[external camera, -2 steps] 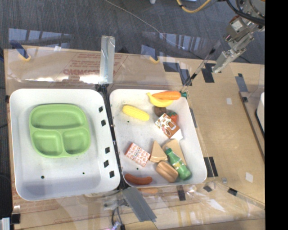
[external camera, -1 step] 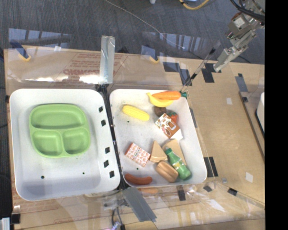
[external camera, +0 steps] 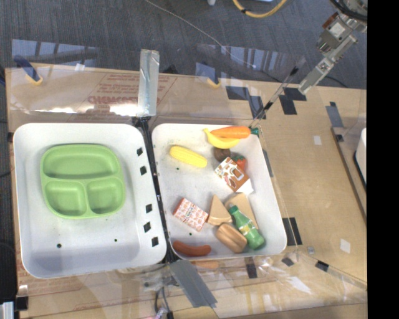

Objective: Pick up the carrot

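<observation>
A toy carrot point(external camera: 232, 131) lies at the far edge of the right-hand bin point(external camera: 274, 205), resting on a banana point(external camera: 219, 140) and close against the wall. The gripper point(external camera: 336, 31) hangs at the view's upper right, well apart from both bins; whether its jaws are spread or pressed together cannot be told. A descent risks striking the wall or catching the banana instead.

A robotics lab is being shown: two white bins point(external camera: 81, 258) are being held on a taped cardboard bench point(external camera: 312, 174) down-left of the gripper point(external camera: 336, 37), toy food is being kept there, and cables point(external camera: 259, 7) are lying on carpet.
</observation>
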Robot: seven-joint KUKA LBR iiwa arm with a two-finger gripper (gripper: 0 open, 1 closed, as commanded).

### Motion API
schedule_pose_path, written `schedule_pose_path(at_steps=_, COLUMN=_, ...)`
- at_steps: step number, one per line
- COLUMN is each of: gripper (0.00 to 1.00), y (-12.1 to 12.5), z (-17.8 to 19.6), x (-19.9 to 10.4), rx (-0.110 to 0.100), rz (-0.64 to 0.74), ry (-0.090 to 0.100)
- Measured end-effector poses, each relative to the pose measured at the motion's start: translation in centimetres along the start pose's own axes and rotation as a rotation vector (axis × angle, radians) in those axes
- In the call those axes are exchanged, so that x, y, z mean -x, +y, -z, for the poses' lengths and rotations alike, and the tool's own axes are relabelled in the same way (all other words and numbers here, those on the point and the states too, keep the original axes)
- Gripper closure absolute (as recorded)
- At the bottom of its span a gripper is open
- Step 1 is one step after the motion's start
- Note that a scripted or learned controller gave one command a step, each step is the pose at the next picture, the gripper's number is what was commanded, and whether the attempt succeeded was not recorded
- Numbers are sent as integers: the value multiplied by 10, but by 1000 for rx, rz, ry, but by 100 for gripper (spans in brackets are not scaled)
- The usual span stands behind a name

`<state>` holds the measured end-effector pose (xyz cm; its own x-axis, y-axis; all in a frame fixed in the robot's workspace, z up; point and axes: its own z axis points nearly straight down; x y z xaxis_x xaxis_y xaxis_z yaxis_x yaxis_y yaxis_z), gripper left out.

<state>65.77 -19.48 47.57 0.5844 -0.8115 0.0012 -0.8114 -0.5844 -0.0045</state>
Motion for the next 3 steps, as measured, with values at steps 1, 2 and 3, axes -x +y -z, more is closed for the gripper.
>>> schedule_pose_path(at_steps=1, gripper=100, y=-2, z=12, x=2, rx=-2, rz=354, ry=2)
schedule_pose_path(at_steps=2, gripper=100, y=22, z=-307, x=3, rx=3, rz=756, ry=-16)
schedule_pose_path(at_steps=3, gripper=0, y=21, z=-301, x=0, rx=1, rz=755, ry=-4)
